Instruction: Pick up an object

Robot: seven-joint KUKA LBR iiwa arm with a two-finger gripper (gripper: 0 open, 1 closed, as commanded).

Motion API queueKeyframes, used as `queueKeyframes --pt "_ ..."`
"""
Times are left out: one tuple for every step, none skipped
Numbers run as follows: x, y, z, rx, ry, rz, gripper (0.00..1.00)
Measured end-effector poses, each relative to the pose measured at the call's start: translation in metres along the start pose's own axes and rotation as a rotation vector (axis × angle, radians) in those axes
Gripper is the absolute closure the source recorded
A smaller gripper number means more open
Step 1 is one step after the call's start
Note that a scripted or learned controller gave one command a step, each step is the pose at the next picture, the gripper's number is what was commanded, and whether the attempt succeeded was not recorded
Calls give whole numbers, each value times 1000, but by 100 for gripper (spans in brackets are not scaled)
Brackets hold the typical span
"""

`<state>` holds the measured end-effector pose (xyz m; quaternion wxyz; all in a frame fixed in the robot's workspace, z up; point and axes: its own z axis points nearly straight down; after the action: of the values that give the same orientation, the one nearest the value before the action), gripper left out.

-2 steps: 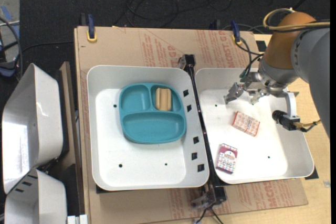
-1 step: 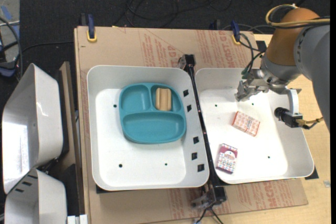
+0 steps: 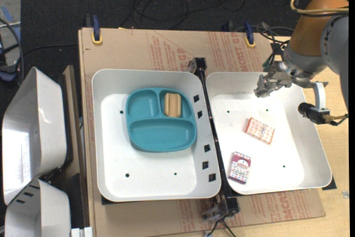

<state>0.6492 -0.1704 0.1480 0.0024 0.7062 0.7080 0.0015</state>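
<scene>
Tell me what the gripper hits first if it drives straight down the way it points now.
Probably bare floor of the right bin near its back edge; the gripper hangs away from both packets, though depth is unclear.

A brown bench board [image 3: 166, 47] carries 2 shallow white bins side by side: the left bin [image 3: 111, 175] at 9 o'clock, the right bin [image 3: 288, 175] at 3 o'clock, touching.

Your arm [image 3: 327, 30] shows a grey shell with a rounded orange band above the wrist, ringed by a thin pale cable loop. Below the band you see a dark metal gripper [image 3: 265, 87] and a white bracket with a black knob.
</scene>
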Motion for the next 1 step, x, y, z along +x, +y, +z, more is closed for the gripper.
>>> queueKeyframes --pt "-6 6 -46 -1 -1 -1 100"
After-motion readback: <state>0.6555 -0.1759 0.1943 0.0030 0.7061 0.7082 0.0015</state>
